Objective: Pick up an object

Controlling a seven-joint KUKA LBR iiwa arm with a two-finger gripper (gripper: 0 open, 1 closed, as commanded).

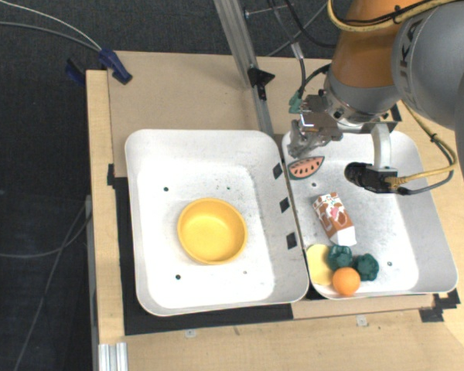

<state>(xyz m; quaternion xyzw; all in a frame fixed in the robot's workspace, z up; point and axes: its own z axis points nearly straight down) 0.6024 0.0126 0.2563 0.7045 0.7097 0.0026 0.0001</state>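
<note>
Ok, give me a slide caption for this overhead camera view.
Pincer above watermelon slice in right bin; yellow bowl in left bin.

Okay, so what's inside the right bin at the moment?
The right bin holds a watermelon slice under the hand, a small carton, an orange, green pieces and something yellow, partly covered.

A single fixed camera looks down from above at a slant, from moderate height, taking in the whole table (pixel 216 338) and both white bins: the left bin (pixel 151 207) and the right bin (pixel 421 230). The arm (pixel 387 37) enters from the frame's right.
</note>
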